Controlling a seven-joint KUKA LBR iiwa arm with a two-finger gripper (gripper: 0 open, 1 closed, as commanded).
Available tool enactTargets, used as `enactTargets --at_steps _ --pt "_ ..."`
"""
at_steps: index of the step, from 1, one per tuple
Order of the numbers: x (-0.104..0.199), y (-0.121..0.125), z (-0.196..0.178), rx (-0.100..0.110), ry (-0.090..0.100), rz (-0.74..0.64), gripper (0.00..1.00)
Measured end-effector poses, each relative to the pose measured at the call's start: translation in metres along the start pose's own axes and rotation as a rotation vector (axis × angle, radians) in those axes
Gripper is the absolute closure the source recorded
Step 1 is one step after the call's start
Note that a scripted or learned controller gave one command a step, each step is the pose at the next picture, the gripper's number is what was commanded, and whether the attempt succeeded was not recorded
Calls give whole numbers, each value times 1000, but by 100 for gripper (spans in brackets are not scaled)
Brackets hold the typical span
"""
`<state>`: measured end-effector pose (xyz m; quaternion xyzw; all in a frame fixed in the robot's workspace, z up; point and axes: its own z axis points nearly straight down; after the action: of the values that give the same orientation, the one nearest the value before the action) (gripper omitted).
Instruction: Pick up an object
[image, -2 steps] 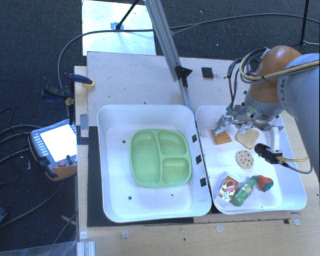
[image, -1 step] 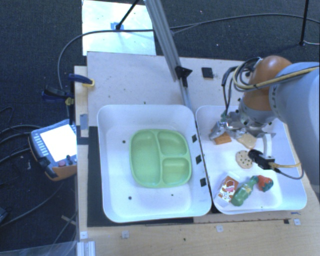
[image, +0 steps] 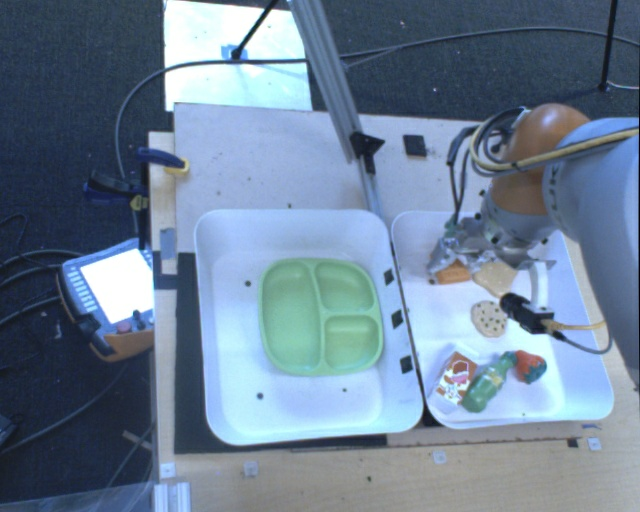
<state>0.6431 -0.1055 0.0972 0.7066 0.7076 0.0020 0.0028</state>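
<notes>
Nearest you, a green bottle (image: 487, 383) lies apart; the hand (image: 462, 258), grip state unclear, crowds an orange wedge (image: 454, 272) and could nudge it aside.

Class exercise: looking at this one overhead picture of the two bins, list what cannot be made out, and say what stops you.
1. Gripper in the camera view: the wrist above covers the fingers, so its state is unclear.
2. Orange piece beneath it: partly covered, too small to identify.
3. Red carton: label too small to read.
4. Arm: cut off by the right edge.
5. Handheld screen: washed out by glare.
</notes>
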Motion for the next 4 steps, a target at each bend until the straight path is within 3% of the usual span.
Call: enactTargets --at_steps 3,4 --pt "1 -13 -149 1 0 -2 100" --pt "54 -16 -136 5 2 -8 100"
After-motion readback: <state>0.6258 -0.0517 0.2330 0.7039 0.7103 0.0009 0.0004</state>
